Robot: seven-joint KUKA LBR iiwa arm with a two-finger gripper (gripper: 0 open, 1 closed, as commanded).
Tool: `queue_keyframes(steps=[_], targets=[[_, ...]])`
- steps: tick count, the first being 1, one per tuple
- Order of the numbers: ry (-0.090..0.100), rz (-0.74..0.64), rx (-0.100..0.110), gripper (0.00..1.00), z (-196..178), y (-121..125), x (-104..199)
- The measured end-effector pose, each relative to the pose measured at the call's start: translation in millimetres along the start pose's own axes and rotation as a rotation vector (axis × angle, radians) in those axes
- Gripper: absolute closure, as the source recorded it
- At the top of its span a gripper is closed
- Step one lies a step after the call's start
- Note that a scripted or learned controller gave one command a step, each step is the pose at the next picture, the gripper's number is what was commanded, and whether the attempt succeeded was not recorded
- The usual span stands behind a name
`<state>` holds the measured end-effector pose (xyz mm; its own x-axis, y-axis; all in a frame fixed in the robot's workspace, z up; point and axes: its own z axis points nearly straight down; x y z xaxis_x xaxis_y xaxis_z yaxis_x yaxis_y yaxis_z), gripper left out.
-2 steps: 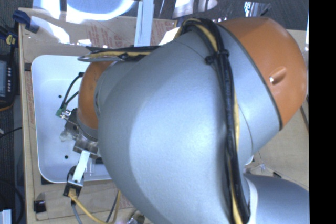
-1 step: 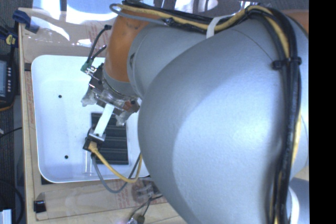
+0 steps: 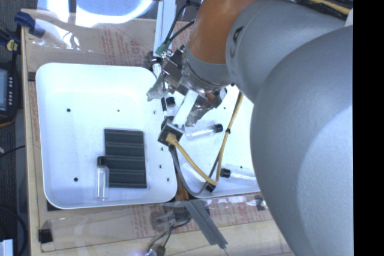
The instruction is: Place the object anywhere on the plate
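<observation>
Two bins: shallow, white, side by side on the surface (image 3: 90,48); left bin (image 3: 60,129) in full view, right bin (image 3: 240,153) mostly under the arm.
Plate (image 3: 125,157): dark, ribbed, rectangular – lay flat in the left bin, toward its near-right part.
Vial (image 3: 101,181): clear w/ black cap, in the left bin, just beside the plate's left edge, cap end level w/ the plate's middle. Touching the plate or not – couldn't tell. Not on the plate.
Arm (image 3: 300,129): grey, orange band (image 3: 213,21) above the wrist, came in from the right, covered most of the right bin.
Gripper (image 3: 177,111): sat over the strip where the two bins met, near the left bin's upper-right corner, well apart from plate and vial. Open or closed – couldn't tell; nothing seen held.
Right bin contents: a clear vial w/ dark cap (image 3: 207,128) just right of the gripper; another one (image 3: 237,174) nearer the front edge.
Cable (image 3: 191,166): yellow, looped from the gripper area down across the right bin's near-left corner.
Metal strip (image 3: 204,223): grey, lay on the surface in front of the bins.
</observation>
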<state>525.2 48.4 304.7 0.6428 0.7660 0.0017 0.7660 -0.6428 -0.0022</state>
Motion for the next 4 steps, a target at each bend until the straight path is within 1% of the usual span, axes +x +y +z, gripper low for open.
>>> queue_keyframes(steps=[1, 2, 3, 4], targets=[[-0.008, 0.188, 0.005, 0.00, 118, -35, 49], [-0.001, 0.227, 0.001, 0.00, 19, 2, -10], [-0.007, 0.378, 0.005, 0.00, 147, -56, 29], [-0.002, 0.355, 0.002, 0.00, 71, -16, 7]])
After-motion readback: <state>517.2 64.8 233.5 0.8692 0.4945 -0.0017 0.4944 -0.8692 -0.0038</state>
